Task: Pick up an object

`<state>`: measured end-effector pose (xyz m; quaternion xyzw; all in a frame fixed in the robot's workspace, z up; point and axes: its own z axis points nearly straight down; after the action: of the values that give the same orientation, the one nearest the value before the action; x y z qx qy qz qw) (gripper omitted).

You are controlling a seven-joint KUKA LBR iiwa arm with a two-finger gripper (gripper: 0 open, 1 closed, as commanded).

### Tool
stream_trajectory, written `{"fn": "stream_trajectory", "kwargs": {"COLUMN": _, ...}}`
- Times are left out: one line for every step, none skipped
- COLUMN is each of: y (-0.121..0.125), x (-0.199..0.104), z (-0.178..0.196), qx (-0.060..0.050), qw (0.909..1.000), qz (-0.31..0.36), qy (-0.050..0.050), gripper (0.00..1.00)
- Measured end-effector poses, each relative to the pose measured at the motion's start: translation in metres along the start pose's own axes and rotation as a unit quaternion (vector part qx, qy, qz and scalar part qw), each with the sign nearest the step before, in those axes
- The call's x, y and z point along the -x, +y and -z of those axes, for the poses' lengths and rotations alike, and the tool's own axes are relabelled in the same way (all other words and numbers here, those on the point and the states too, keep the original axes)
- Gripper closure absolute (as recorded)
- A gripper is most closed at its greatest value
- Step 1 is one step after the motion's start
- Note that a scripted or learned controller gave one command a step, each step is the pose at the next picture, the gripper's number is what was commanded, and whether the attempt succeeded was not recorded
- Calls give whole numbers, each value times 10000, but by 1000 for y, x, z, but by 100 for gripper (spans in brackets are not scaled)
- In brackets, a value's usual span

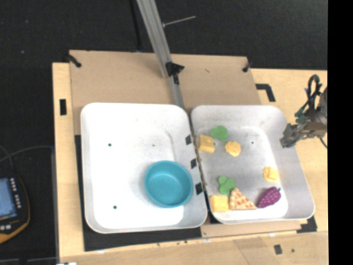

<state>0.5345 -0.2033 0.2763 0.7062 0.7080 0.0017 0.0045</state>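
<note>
Lowest in frame, a yellow block (219,203), pizza slice (241,200) and purple grapes (268,197) line the right bin's (292,173) near wall. Left bin (110,126) holds a blue bowl (168,183). At right edge, the gripper (289,137) hangs over the bin's rim; its jaw state cannot be told.

No readable text

The handheld device (11,208) at the lower left edge of the frame has a lit screen, too small and blurred to read.
</note>
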Motion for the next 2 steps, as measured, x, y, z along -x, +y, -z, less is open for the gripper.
{"fn": "stream_trajectory", "kwargs": {"y": 21, "x": -47, "z": 6, "qx": -24, "qw": 10000, "qz": 26, "qy": 20, "gripper": 100}}
{"fn": "stream_trajectory", "kwargs": {"y": 44, "x": -104, "z": 7, "qx": -28, "qw": 10000, "qz": 25, "qy": 20, "gripper": 100}}
